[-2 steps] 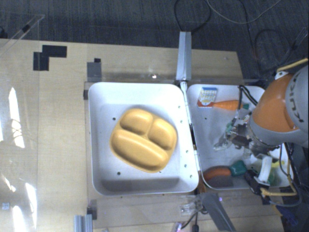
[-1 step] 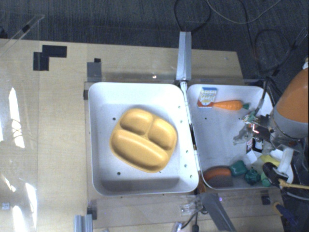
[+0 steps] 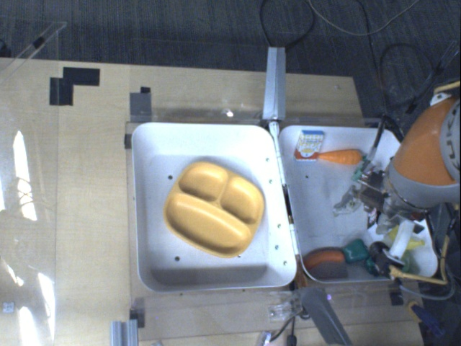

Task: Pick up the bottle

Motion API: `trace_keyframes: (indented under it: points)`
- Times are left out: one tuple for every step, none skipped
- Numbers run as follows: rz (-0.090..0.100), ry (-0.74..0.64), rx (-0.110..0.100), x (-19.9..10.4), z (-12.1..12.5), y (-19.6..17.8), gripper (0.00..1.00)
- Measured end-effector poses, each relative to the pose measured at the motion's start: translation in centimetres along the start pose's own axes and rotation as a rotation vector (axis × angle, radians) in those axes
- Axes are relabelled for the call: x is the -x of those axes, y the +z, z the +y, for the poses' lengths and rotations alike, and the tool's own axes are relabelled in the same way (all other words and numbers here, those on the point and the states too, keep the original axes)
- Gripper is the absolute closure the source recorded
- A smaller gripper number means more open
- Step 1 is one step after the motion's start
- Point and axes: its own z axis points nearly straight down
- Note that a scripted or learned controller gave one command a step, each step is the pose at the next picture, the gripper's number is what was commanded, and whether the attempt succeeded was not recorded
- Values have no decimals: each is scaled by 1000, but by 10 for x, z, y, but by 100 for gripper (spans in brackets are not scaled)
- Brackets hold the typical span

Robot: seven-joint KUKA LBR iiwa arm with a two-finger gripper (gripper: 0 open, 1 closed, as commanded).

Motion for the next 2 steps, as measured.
trace_keyframes:
  points:
    - [4,131,18,-17,-6,43,0]
    - [4,124,15,-18,-6,34,100]
